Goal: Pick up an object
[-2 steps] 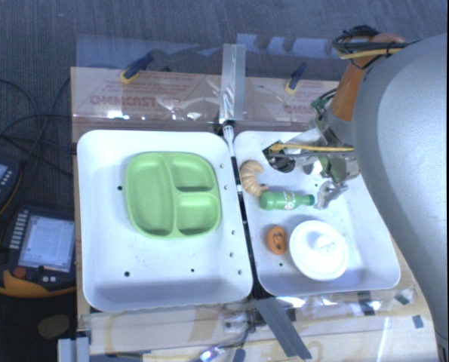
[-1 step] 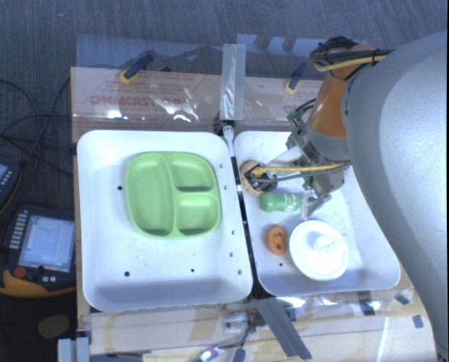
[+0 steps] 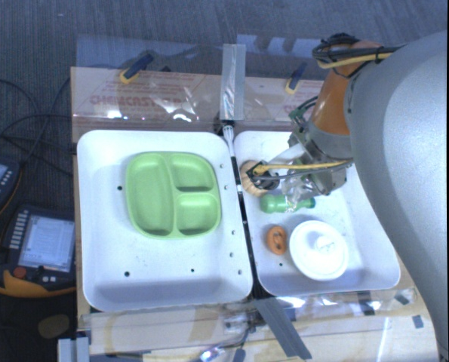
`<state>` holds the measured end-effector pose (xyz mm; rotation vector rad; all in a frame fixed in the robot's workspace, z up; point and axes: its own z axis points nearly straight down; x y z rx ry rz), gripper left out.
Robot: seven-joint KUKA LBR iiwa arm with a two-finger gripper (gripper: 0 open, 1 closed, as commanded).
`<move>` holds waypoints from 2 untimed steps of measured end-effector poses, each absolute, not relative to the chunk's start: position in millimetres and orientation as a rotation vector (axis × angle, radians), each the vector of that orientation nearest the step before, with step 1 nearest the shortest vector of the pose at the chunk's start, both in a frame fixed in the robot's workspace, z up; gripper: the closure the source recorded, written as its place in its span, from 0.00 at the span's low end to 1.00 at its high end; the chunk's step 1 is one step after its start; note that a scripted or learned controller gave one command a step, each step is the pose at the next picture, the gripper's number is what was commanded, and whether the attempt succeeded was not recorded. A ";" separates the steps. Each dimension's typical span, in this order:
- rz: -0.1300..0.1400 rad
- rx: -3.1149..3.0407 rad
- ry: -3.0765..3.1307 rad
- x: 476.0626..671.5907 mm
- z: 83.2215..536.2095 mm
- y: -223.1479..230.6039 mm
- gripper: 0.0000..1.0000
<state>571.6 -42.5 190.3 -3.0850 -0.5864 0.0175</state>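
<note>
White lid point(image 3: 320, 248) below gripper point(image 3: 293, 191)

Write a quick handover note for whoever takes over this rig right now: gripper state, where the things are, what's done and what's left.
Gripper: low in the right bin, among the items at its far-left part; nothing visibly held.
Right bin: green object right by the gripper, orange object nearer the front, white round container beside it, a tan ring-like item at the far-left corner.
Left bin: green divided tray.
Done: arm has reached into the right bin.
Left: grasp one object and lift it.
</note>
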 end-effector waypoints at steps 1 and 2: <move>0.018 -3.085 -0.586 571.6 190.3 -42.5 0.00; 0.018 -3.085 -0.586 571.6 190.2 -42.5 0.00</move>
